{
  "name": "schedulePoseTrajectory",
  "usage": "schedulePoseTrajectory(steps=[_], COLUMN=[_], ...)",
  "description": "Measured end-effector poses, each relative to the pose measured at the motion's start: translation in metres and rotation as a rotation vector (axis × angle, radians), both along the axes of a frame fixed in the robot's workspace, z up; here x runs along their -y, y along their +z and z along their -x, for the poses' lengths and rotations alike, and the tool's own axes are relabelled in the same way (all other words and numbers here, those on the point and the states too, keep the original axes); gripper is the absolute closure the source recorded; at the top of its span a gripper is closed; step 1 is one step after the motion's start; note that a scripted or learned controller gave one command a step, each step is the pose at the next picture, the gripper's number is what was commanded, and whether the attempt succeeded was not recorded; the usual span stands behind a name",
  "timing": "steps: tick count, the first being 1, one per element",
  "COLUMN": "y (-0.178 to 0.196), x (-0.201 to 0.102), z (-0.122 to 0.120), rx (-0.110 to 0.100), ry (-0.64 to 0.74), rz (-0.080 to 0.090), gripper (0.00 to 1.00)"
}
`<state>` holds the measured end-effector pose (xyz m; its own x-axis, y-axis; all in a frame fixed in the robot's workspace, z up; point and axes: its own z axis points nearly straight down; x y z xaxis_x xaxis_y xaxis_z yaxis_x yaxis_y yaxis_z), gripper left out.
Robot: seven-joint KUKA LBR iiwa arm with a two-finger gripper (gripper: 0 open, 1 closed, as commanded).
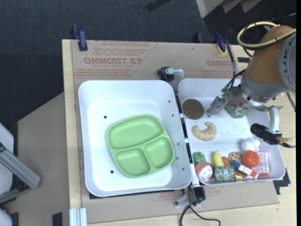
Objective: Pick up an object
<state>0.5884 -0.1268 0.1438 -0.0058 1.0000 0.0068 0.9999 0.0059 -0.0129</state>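
The right white bin point(277, 171) holds a brown round disc point(193, 108), a tan croissant point(205, 131) and a cluster of several small toys along its front wall, among them a red-and-white ball point(204, 171), a yellow piece point(217, 159) and a red ball point(250, 158). My gripper point(225, 106) hangs low over the bin's back part, just right of the brown disc. A small green and red item point(236, 110) lies right under the gripper's body. Whether it is held cannot be made out.
The left white bin point(94, 102) bears a green divided plate point(140, 145). The arm with its orange band point(265, 55) covers the right bin's back right corner. A black clamp point(165, 73) sits between the bins at the back. Blue clips point(82, 36) hold the cardboard bench.
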Motion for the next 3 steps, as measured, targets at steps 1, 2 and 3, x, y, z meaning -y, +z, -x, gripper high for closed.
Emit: schedulePoseTrajectory(steps=[1,2,3], y=[-0.063,-0.059,-0.049], x=[-0.007,-0.009,-0.009], z=[0.026,0.033,0.032], rx=[0.005,0.008,0.011], ry=[-0.006,-0.007,-0.007], rz=[0.004,0.005,0.006], gripper=[0.00,0.00,1.00])
